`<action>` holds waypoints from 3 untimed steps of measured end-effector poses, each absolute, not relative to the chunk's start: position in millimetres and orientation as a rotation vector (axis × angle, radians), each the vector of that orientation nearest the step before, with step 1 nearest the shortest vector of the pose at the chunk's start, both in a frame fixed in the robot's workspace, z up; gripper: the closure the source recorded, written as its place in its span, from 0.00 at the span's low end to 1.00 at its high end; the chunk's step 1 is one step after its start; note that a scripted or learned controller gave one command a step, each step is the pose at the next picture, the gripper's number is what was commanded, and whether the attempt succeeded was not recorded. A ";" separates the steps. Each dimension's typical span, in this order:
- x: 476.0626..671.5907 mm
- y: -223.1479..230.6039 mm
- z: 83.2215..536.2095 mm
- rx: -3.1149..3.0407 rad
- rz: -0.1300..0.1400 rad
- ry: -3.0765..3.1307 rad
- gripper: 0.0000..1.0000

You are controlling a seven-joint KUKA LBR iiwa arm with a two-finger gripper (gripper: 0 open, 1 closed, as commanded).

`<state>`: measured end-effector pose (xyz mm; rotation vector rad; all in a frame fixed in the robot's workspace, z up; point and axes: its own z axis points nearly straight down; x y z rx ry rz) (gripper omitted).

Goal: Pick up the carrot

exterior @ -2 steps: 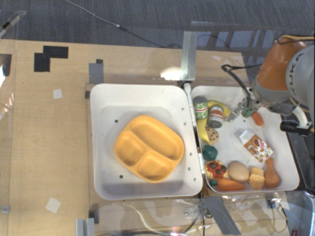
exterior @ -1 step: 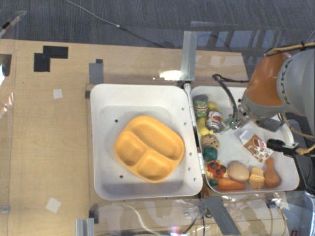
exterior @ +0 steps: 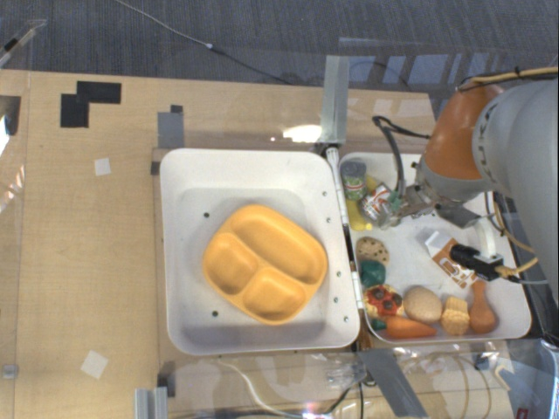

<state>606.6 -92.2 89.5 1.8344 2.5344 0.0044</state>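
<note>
Carrot point(exterior: 410, 327): lying at the near edge of the right bin point(exterior: 517, 314), beside a corn cob point(exterior: 455, 315).
Left bin point(exterior: 179, 260): holds a yellow divided plate point(exterior: 265, 263).
Pincer point(exterior: 395, 208): farther back over the right bin; open or closed, cannot tell.

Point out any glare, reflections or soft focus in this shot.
Camera view: a bright glare spot sits on the bench just above the left bin; faint reflections streak the clear panel along the bottom edge; the arm looms large and soft at right; the carrot and yellow divided plate are evenly lit, with soft shadows.
</note>
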 end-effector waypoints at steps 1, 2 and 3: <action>617.7 -178.7 243.7 1.922 0.010 2.460 1.00; 570.3 -186.8 137.1 2.139 -0.003 2.303 1.00; 528.1 -143.7 90.1 2.416 0.014 1.991 1.00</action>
